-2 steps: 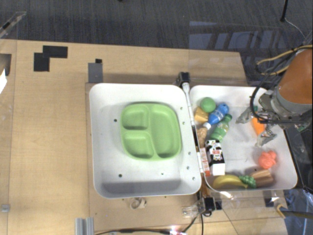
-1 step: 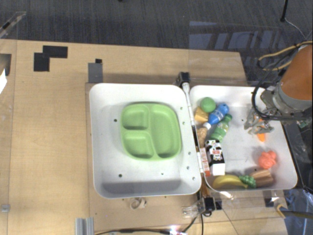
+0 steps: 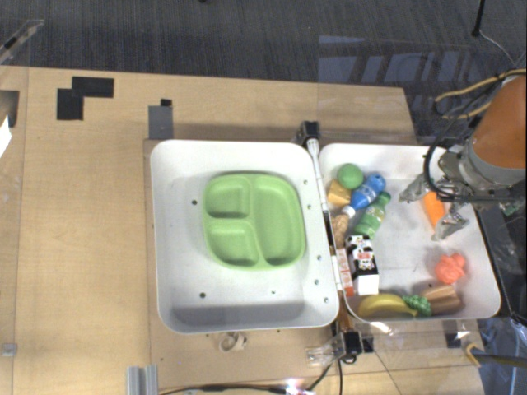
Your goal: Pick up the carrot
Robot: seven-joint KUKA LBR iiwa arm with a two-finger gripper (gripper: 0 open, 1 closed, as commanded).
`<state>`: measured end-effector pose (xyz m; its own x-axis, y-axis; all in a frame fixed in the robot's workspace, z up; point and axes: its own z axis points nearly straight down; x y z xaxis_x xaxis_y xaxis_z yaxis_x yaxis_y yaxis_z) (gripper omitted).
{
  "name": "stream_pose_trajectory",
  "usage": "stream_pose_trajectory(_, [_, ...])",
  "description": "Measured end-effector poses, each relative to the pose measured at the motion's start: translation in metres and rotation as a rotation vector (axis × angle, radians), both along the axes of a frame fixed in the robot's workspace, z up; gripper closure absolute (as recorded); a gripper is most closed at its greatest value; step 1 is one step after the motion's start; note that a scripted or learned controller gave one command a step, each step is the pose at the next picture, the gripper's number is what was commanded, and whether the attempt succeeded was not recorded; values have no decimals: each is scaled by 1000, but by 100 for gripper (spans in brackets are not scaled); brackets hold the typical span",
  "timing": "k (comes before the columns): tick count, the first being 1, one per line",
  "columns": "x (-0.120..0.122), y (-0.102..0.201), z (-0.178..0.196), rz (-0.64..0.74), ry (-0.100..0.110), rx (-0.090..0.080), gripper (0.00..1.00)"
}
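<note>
While the arm (image 3: pixel 502 134) covers the top of the carrot (image 3: pixel 434 209), we see the claw (image 3: pixel 431 207) spread apart astride it.

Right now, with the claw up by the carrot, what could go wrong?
1. The claw sits around the carrot but the grip may be poor, so the carrot could slip out when the arm lifts.
2. The carrot lies near the right bin's far wall, so a slip could knock it against the rim.
3. If it drops, it could roll toward the orange toy below it and be harder to grab.
</note>
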<state>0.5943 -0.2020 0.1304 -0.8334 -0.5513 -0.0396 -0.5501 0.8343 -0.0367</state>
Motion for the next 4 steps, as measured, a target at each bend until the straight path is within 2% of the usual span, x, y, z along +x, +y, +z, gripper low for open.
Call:
stream_pose_trajectory(1, [4,0,14,2,-13,-3,100])
stream_pose_trajectory(2, [-53,-4,-29,383,48,-3,100])
stream_pose_trajectory(3, [-48,-3,-15,383,36,-6,100])
stream_pose_trajectory(4, [-16,62,79,192,33,3,100])
